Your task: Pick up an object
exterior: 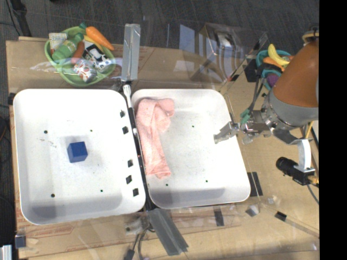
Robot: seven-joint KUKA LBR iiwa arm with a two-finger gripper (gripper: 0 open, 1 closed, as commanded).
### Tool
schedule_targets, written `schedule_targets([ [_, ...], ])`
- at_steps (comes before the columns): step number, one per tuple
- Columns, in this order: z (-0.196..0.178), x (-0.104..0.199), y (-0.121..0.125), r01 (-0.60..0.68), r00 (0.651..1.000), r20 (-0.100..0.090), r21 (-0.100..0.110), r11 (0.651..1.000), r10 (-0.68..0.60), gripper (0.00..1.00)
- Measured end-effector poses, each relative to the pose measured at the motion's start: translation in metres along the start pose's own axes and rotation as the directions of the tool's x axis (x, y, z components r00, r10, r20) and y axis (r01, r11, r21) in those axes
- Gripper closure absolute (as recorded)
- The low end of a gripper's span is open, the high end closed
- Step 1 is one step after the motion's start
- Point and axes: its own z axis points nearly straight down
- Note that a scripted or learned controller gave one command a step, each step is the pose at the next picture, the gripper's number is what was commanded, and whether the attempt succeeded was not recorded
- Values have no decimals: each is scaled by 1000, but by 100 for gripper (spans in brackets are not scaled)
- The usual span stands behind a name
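Camera view, fixed overhead, slanted: two shallow white bins are seen side by side on the wooden worktop [271, 210]. One blue cube [77, 151] is recorded in the left bin [32, 199], left of centre, resting flat on the floor of the bin and well apart from every wall. The cube is small, solid blue, with a lighter top face and darker sides (edges look crisp).

One pink cloth [154, 136] is noted in the right bin [233, 191]. It is crumpled and elongated, laid along the bin's left wall from near the far corner down past the middle, bunched wider at the far end and narrowing toward the near end.

The grey arm [295, 99] with its orange band is seen entering from the right. One end effector [223, 134] is positioned over the right edge of the right bin, well apart from the cloth and farther still from the cube. Nothing is seen between its fingers; whether they are parted or closed cannot be told from this angle (the tip is small and pale against the white bin).

One green bowl [65, 76] is logged on the worktop beyond the left bin, filled with assorted small items, among them one orange carrot-shaped piece [97, 36]. Dark specks are noted on the floors of both bins.
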Motion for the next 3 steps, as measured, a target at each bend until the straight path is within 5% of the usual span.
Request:
schedule_targets([
  [1,42,106,21,24,1000,2,0,1000,-24,0],
  [2,74,151,27,-188,982,1,4,982,188,0],
  [3,173,115,14,-121,993,-1,-2,993,121,0],
])
